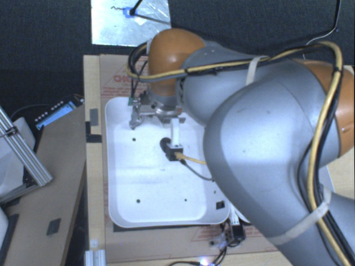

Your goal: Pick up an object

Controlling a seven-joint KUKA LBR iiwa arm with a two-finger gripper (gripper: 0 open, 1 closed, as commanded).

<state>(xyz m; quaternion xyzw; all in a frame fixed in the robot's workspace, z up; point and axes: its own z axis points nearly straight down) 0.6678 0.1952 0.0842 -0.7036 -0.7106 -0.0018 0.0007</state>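
Observation:
My gripper (137,115) hangs low over the far left corner of the left white bin (119,204), close to its back wall. The grey arm with its orange band (172,54) reaches in from the right and covers the bin's right side. I see no object between the gripper's parts from this angle. A small dark square piece (219,205) lies near the bin's front right corner, well away from the gripper. The bin floor around the gripper is bare white with a few small dark dots.
The bulky arm hides most of the right half of the bench. A silvery sheet (130,13) lies beyond the bin at the back. An aluminium rail (22,154) and a blue-black strip (55,112) stand off the bench to the left.

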